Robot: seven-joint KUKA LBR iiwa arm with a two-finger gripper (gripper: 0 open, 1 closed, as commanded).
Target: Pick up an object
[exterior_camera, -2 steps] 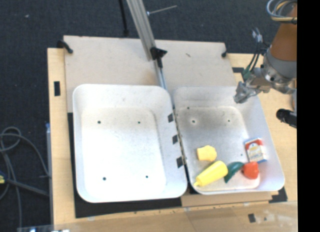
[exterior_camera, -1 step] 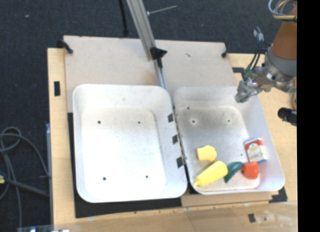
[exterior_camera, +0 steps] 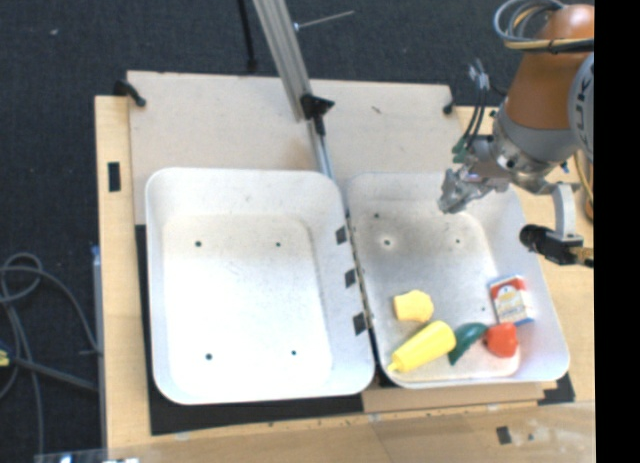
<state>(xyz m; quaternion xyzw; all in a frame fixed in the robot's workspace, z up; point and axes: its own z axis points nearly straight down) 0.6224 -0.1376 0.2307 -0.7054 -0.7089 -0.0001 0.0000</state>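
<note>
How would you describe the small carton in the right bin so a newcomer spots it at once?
Start at the right bin, the one the gripper is above. Go to its near right corner, where the objects lie. The small carton lies by the right wall, just above the red toy; it alone is boxy and white with red and blue print.

Two white bins [exterior_camera: 250, 183], one yellow block [exterior_camera: 413, 305], one yellow corn [exterior_camera: 422, 346], one carton [exterior_camera: 510, 300], one red-and-green vegetable [exterior_camera: 488, 338]

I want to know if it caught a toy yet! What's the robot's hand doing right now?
Gripper: above the far end of the right bin, nothing seen in it; open or closed cannot be told.
</note>
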